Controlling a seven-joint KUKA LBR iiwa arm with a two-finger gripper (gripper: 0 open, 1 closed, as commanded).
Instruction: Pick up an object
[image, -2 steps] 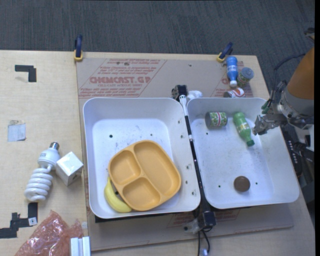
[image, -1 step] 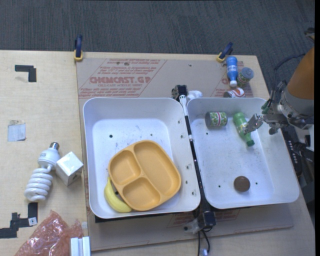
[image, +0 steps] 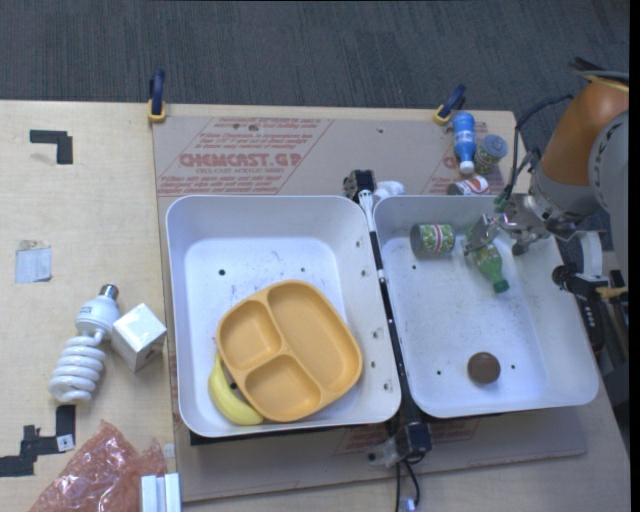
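Nothing lifted yet, judging by the scene; right bin (image: 560, 385) holding green can (image: 432, 239), green bottle (image: 489, 266) and brown ball (image: 484, 368), all resting on its floor; tool (image: 487, 233) down at the bottle's top, grip impossible to tell; grasp and lift left to do.

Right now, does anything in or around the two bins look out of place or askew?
Yes. A banana is wedged partly under the yellow divided tray, which sits askew in the left bin. In the right bin, a small can lies on its side.
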